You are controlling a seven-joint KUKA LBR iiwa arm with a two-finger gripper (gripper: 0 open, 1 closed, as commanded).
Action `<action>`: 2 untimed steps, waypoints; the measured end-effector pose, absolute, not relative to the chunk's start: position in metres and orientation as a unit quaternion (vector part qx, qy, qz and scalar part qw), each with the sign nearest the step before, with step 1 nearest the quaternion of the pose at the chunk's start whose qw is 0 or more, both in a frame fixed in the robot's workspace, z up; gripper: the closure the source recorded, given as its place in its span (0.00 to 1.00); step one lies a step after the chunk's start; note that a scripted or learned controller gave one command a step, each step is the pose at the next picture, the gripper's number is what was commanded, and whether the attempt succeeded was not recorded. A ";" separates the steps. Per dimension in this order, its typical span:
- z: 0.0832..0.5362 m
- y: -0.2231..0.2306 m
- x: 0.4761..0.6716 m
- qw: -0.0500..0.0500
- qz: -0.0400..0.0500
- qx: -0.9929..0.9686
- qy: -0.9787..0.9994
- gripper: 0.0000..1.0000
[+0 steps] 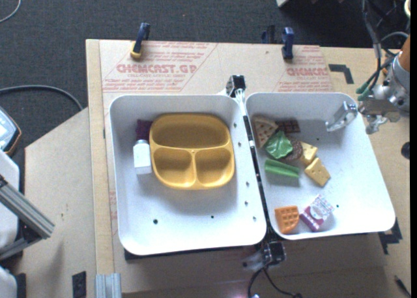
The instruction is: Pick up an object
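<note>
While the arm reaches in from the right side of the desk [195,62], its claw [341,117] hangs over the far right corner of the right bin [371,186], close to that bin's far wall. Nothing can be seen in the claw, and whether it is spread or pressed together cannot be told from this slanted view. No object has been lifted, so by the look of things the task is at its start: choosing, lowering, closing and raising are all left to do.

All the candidates for picking in the right bin lie along its left half, well apart from the claw. Near the far left corner sit a brown waffle wedge [262,132] and a dark chocolate piece [288,125], with a green leaf [280,146] just beside them. A green bar [281,169] lies against the left wall toward the middle, and two yellow cheese pieces [317,172] lie just right of it. At the near edge sit an orange cracker [287,218] and a pink packet [318,212], side by side.

Across in the left bin [124,218], a yellow divided plate [192,150] fills the middle, with a small white bottle [141,156] touching its left side and a purple thing [143,126] partly hidden behind its far left corner.
</note>
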State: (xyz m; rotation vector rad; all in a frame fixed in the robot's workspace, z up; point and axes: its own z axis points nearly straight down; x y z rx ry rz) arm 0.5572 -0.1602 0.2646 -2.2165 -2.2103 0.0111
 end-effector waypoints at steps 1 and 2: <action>0.271 -0.160 0.559 0.001 0.000 -0.707 -0.707 0.00; 0.218 -0.170 0.560 0.003 0.002 -0.707 -0.707 0.00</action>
